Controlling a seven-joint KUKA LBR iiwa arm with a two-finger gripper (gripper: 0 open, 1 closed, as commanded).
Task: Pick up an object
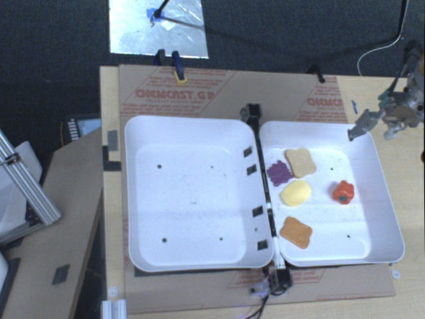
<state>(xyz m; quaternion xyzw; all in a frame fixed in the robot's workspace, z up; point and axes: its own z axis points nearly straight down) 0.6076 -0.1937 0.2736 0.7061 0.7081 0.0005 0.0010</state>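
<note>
Arm links run off the right edge of the view, so only the wrist and the end effector (373,126) show, above the far right corner of the right bin (382,198). Its two fingers stand spread apart with nothing between them; fine detail of the wrist is blurred.

Five small things lie in the right bin, all apart from the end effector: a tan bread slice (300,162) near the far side, a purple grape bunch (279,173) just beside it toward the divider, a yellow lemon-like piece (295,193) below them, an orange-brown toast piece (295,232) nearer the front, and a red-orange pepper (342,192) alone toward the right wall. What exactly the toys depict is hard to tell.

Beside it sits the left bin (192,128), joined by black clips along the divider (260,178). Both rest on a cardboard sheet (219,88) on the desk (80,178). A shiny foil square (158,18) lies beyond.
</note>
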